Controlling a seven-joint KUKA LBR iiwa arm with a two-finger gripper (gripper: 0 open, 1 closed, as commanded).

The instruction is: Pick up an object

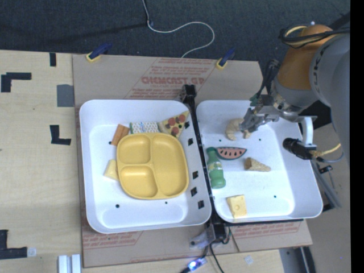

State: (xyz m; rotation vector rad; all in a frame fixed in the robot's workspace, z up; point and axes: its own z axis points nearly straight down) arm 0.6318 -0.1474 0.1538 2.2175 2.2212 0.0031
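The right bin [296, 206] holds a beige lumpy piece [234, 128], a watermelon slice [232, 152], a green bottle [215, 169], a tan wedge [257, 165] and a yellow cheese block [237, 205]. My gripper [249, 127] reaches in from the right and is down at the beige piece's right side, touching or nearly touching it. Its dark fingers point down and left. The arm's grey body and orange band [301, 53] rise at the upper right.
The left bin [94, 152] holds a yellow divided plate [152, 165], with an orange stick [119, 134], a pizza slice [176, 124] and other small toy foods around it. A white cable [182, 30] loops over the dark cloth behind the bins.
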